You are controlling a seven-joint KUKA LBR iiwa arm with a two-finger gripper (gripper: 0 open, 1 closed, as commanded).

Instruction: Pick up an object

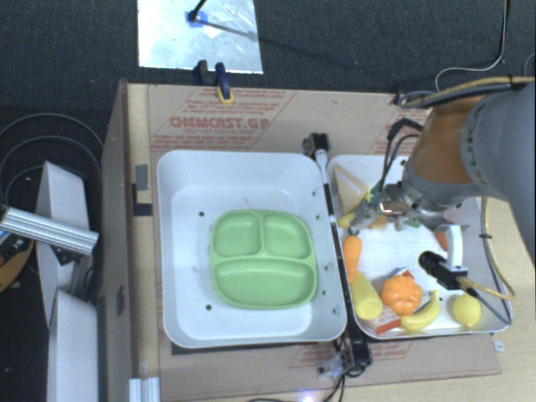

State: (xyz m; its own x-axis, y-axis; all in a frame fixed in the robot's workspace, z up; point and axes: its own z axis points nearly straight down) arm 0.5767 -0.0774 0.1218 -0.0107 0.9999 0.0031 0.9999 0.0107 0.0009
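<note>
The right bin [477,329] holds several toy foods. An orange carrot [351,255] lies along its left wall, with a yellow cylinder [366,296] just below it. A round orange fruit [400,292], a banana [424,314] and a lemon [466,309] sit along the front. My gripper [369,213] hangs low over the bin's upper left part, just above the carrot's top end and next to a small yellow piece [345,220]. Nothing shows as held.
The left bin [180,224] holds a green divided plate [263,258]. A pale wedge [352,193] lies at the back of the right bin. The grey arm [486,141] crosses that bin's back right corner. A flat red and white packet [387,325] lies under the fruit.
</note>
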